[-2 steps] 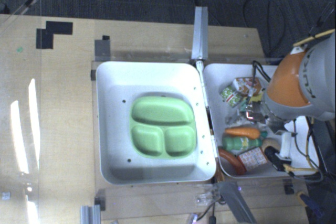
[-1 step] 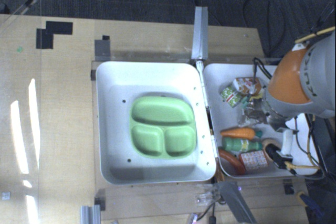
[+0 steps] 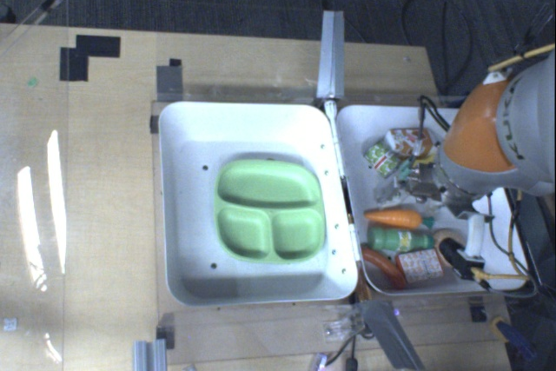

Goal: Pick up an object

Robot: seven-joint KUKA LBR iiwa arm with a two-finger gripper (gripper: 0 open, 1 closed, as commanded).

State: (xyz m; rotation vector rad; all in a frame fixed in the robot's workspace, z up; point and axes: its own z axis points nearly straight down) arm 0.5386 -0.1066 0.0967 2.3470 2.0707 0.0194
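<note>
Well to the left of the gripper you have the light wooden table, and on it the left shallow white plastic bin, which holds a pale green three-compartment plastic tray lying flat near its middle. A grey metal bar runs up from the seam between the two bins.

Moving right, the right white bin carries the clutter. The gripper is low inside it, among the items; you cannot tell whether it is open or closed, since the wrist covers it. Just up and left of the gripper lies a crumpled green-and-white wrapper. Just below it sits an orange carrot, then a green bottle, then a red sausage-shaped piece beside a small printed box.

Above the gripper, to its right, is the arm's orange band.
</note>
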